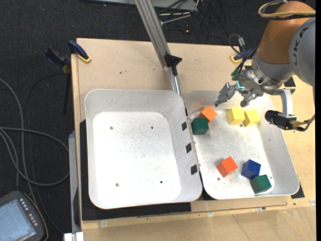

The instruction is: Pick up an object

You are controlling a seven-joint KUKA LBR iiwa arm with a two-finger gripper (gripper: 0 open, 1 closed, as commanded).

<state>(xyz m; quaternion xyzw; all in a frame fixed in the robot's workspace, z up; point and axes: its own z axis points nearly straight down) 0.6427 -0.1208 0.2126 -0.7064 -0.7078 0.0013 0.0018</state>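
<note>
**Robot arm hangs over a bin of blocks, nothing yet in its grip**

The gripper (234, 95) of a grey arm with an orange band hovers above the far end of the right bin (281, 157), its two dark fingers spread apart with nothing between them. Just below and in front sit two yellow blocks (243, 117) touching side by side, the likeliest pick judging by how close the gripper stands. To their left, an orange block (208, 114) rests against a green block (199, 126) near the wall between the two bins, a tight pairing that could make a clean grasp awkward. Toward the near end lie another orange block (227, 165), a blue block (251, 168) and a second green block (261, 183), the last two touching. The left bin (98, 134) holds no blocks. With the fingers wide and raised, the arm appears poised for a descent rather than mid-grasp; the pick-up is not yet done.
</note>
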